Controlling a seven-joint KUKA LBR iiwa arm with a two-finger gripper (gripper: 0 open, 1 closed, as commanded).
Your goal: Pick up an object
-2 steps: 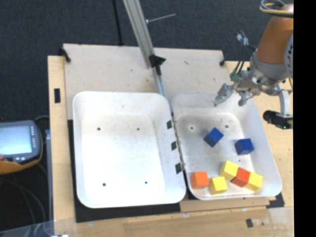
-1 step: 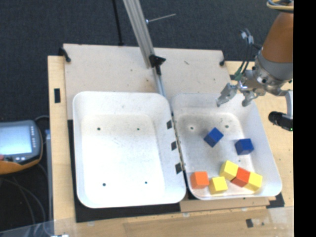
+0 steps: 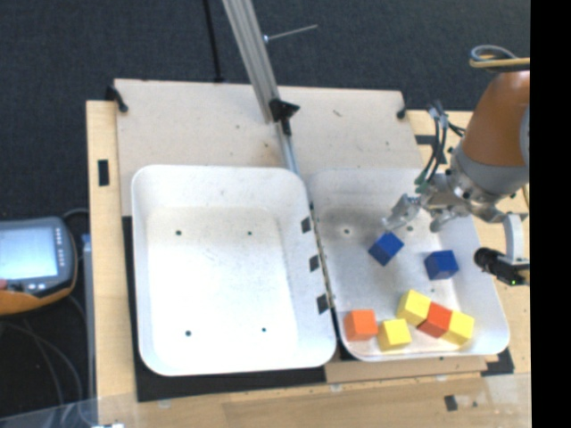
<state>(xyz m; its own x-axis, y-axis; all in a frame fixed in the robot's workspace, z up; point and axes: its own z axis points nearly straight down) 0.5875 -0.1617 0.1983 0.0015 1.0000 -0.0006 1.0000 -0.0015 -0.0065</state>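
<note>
Yellow, orange, red and blue blocks sit in the right bin (image 3: 357,194), and you can count seven. Nearest you, along its lower rim, lie an orange cube (image 3: 360,324), a yellow cube (image 3: 394,333), a second yellow cube (image 3: 414,306), a red cube (image 3: 435,319) and a third yellow cube (image 3: 460,327), the last three touching in a row. Farther up are two blue cubes: one (image 3: 442,264) toward the right wall, the other (image 3: 385,248) tilted, mid-bin. The gripper (image 3: 419,210) hangs just above and right of that tilted blue cube, its jaws spread, nothing between them. The left bin (image 3: 223,266) is white and speckled. Both bins rest on a pale wooden bench (image 3: 196,119); beyond it you see dark carpet (image 3: 89,25) and a slanting metal pole (image 3: 250,43).
</note>
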